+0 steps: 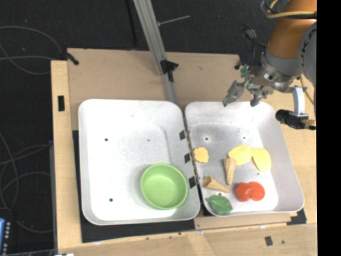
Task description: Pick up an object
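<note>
My gripper hangs open above the far edge of the right bin, with nothing between its two fingers. Well below it in that bin lie several small items: a yellow round piece by the left wall, two yellow pieces side by side, two tan cones, a red tomato-like piece and a green leafy piece at the near edge. A green bowl sits in the left bin at its near right corner.
A slanted metal pole rises from behind the seam between the bins. The bins rest on a tan board with dark floor and cables around it.
</note>
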`<state>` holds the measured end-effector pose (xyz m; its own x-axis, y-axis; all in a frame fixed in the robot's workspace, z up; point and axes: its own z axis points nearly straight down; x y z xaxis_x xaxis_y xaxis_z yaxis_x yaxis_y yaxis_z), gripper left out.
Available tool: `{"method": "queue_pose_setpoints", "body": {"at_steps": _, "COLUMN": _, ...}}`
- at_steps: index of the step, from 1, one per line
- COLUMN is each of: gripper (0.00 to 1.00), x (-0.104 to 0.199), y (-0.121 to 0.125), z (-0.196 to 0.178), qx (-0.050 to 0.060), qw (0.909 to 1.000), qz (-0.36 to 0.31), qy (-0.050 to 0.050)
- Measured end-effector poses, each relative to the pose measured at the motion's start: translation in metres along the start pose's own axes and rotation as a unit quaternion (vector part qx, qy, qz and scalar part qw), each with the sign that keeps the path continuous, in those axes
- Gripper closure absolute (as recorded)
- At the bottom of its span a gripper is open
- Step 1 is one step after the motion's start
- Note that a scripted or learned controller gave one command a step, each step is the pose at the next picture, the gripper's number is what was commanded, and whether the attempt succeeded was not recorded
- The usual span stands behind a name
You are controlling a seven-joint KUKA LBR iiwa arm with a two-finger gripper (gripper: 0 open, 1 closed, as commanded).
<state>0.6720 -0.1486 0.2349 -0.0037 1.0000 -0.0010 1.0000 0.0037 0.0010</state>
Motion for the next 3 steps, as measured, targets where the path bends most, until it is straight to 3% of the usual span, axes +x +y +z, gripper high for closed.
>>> {"method": "queue_pose_setpoints", "body": {"at_steps": 1, "gripper": 0.00, "x": -0.001, "y": 0.000, "z": 0.000, "qx": 0.000, "qw": 1.0000, "qz": 0.000, "qy": -0.001}}
{"method": "queue_pose_setpoints", "body": {"at_steps": 3, "gripper": 0.00, "x": 0.002, "y": 0.005, "z": 0.090, "qx": 0.002, "qw": 1.0000, "qz": 0.001, "qy": -0.001}}
